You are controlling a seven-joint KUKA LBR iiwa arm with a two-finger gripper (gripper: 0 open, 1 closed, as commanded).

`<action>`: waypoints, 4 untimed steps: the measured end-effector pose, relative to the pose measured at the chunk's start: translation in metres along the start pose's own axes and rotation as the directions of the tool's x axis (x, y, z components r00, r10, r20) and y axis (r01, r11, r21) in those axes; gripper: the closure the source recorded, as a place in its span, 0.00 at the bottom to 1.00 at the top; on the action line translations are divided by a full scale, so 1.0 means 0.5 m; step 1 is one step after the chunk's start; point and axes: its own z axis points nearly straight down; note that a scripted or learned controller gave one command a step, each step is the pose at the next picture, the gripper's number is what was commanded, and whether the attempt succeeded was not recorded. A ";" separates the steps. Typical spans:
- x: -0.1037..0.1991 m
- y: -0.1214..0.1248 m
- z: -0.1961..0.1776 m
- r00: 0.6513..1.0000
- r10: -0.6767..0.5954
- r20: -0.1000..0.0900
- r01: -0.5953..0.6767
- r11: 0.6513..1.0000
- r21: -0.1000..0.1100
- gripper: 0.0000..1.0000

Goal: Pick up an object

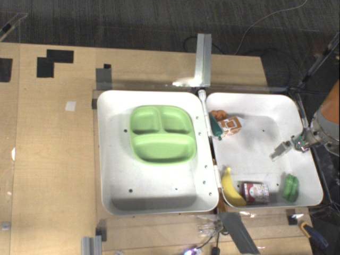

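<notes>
The right bin (255, 116) holds several objects. A small orange, white and teal packet (225, 124) lies by its upper left wall. A yellow banana (230, 187) lies along the lower left corner, with a dark red can (255, 192) on its side just right of it. A green round object (290, 187) rests at the lower right. My gripper (282, 150) hangs over the right part of this bin, above bare white floor, up and slightly left of the green object and apart from every item. Nothing shows in its grasp.
The left bin (114, 158) carries a green divided plate (161, 133) near its middle. A metal post (204, 57) rises behind the wall between the bins. Wooden benchtop (48, 142) stretches to the left. The arm (326, 124) enters from the right edge.
</notes>
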 end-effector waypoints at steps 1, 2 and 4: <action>0.027 -0.070 0.095 1.000 0.013 -0.002 -0.013 1.000 0.002 0.00; -0.017 0.046 -0.043 0.987 -0.159 0.000 0.159 0.987 0.000 0.00; 0.024 -0.065 0.051 0.999 -0.055 -0.002 0.055 0.999 0.002 0.00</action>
